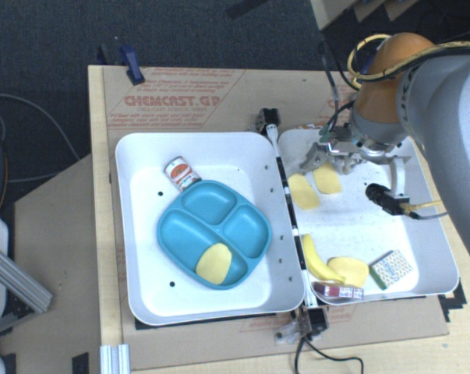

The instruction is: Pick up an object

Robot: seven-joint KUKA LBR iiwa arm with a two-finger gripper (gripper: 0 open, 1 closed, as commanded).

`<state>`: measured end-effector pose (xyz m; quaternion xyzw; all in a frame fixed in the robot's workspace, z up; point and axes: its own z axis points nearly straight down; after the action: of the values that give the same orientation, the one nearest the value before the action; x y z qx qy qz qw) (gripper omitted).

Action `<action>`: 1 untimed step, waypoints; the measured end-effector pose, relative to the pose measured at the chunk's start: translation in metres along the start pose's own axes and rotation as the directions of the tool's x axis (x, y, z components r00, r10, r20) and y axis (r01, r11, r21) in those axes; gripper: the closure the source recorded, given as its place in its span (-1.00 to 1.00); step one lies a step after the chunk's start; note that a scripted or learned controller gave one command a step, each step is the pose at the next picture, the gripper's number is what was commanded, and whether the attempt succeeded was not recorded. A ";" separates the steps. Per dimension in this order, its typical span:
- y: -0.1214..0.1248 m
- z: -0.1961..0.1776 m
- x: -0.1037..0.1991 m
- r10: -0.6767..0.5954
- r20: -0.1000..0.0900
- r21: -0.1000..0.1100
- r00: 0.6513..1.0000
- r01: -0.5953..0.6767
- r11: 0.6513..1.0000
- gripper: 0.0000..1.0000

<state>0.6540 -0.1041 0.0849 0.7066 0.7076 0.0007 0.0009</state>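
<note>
Two white bins (133,209) sit on a brown board (180,100) over dark carpet (47,22).

arm: I reach in from the right, wrist bent down | gripper (322,162): low, my fingers spread apart, nothing between them

A brown bench (180,100) bears two white bins, left (133,209) and right (429,248), touching.
</note>
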 end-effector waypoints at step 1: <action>0.001 -0.010 0.000 -0.001 0.002 -0.003 1.000 0.001 1.000 1.00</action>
<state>0.6546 -0.1042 0.0954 0.7064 0.7078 0.0011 0.0025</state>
